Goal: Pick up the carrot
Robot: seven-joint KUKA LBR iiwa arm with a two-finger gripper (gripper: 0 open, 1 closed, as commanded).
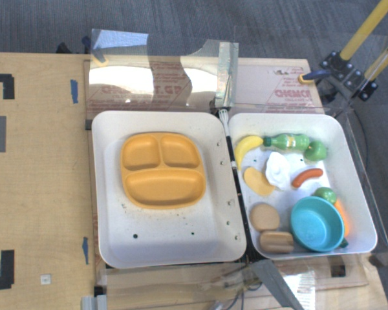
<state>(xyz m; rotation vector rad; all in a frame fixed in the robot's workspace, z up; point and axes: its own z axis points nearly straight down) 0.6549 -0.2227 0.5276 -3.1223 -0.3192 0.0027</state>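
A flat grey piece is slanting in at the bottom edge of the camera view, a little right of the middle, narrow at its upper end and widening toward the frame edge. Whether it is part of the arm cannot be told: it is showing no orange band, no joint and no fingers.

Tray in left bin, bowl in right bin, carrot touching bowl's right side
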